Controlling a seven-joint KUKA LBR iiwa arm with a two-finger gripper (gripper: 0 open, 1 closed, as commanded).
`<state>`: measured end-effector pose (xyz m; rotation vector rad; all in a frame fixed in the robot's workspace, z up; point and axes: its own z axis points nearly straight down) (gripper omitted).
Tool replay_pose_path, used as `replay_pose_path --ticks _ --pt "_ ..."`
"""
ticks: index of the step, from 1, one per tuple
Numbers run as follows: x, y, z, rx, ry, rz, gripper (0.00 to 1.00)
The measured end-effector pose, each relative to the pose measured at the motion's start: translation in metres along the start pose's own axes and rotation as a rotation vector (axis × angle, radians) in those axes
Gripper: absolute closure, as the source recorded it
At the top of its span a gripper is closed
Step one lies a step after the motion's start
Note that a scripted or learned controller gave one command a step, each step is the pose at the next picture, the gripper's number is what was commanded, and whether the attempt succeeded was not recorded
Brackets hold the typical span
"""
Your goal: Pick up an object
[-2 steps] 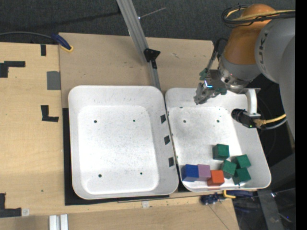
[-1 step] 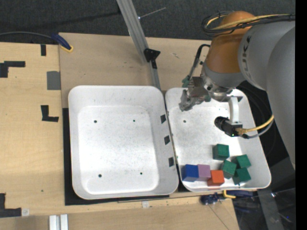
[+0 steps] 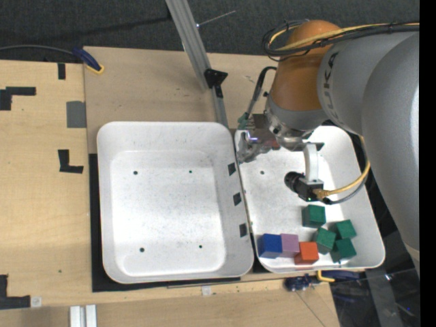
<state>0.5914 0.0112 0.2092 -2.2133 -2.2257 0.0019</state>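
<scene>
White bin [image 3: 170, 203] at view's left on wooden bench [image 3: 41, 203], slanted metal bar [image 3: 185, 26] behind.

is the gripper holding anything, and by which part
Cannot be told; the gripper hangs over the right bin's far left corner, apart from the blocks.

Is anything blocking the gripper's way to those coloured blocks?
Nothing visible. The gripper hangs over the right bin's far left corner, and only bare white floor separates it from the coloured blocks at the near end.
</scene>
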Motion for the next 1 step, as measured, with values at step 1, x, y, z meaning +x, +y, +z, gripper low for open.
replay_pose_path --ticks 1 --pt "0.0488 -0.0158 0.0046 0.001 0.0 -0.001 1.0"
